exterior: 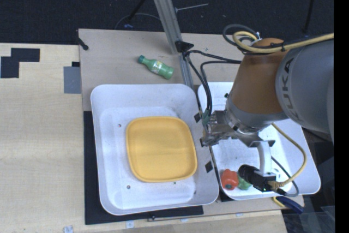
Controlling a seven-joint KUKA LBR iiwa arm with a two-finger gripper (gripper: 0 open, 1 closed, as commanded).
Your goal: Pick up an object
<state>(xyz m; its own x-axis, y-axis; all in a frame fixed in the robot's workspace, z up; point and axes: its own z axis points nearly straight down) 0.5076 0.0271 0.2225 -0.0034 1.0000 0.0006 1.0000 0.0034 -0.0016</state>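
Red toy (229,178) lies in the right bin (311,177), near the gripper (214,137).

You look down at a slant from one fixed camera above the bench (43,139), framing both white bins (104,102); the arm (262,82) enters from the view's right.

Arm (262,90) hides most of right bin (312,174).

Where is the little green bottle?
In the camera view, the green bottle lies on its side on the bench, outside both bins, just beyond the far edge of the bin holding the yellow plate, near the slanted metal bar.
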